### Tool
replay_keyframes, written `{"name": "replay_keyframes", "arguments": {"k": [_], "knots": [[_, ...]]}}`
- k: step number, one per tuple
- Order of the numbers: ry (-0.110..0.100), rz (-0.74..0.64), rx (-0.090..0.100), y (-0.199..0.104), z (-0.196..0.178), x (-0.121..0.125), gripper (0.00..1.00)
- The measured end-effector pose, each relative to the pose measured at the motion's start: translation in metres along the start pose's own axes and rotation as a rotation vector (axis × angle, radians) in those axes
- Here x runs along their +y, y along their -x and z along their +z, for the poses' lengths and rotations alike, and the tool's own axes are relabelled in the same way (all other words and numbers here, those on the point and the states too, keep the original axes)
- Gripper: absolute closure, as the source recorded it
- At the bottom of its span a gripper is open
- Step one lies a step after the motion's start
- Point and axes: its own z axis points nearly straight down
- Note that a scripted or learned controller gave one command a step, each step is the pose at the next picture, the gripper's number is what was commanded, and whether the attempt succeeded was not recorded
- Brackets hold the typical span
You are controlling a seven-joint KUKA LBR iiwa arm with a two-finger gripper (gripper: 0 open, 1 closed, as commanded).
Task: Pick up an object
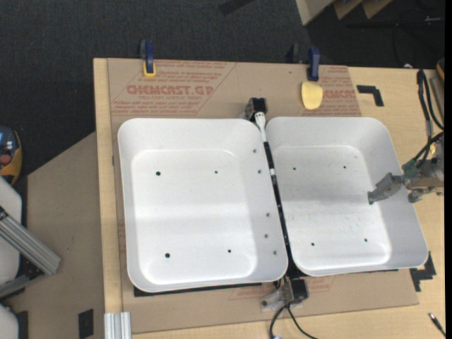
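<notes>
Two shallow white bins sit side by side on a brown board, the left bin [127,189] and the right bin [395,154]. My gripper [381,189] shows as a grey tip low over the right bin's right side, just inside its rim. Wires and a bracket trail behind it toward the right edge of the view. I see nothing held at its tip. A small yellow piece [311,95] lies on the board just behind the right bin, outside it.
Blue clamps [147,51] [313,61] hold the board's back edge. A black strip with a connector [256,108] runs between the bins, and a cable [286,299] leaves at the front. An aluminium rail [28,242] lies off the board at left.
</notes>
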Motion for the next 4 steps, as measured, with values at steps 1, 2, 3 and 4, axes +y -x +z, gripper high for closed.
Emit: {"name": "replay_keyframes", "arguments": {"k": [1,2,3,4], "knots": [[0.009,-0.005,-0.002,-0.041,-0.096,0.011,0.0],[0.005,-0.002,-0.002,-0.04,-0.101,0.011,1.0],[-0.004,-0.005,0.002,-0.097,-0.035,0.039,1.0],[0.019,-0.009,-0.001,-0.148,-0.16,0.098,1.0]]}}
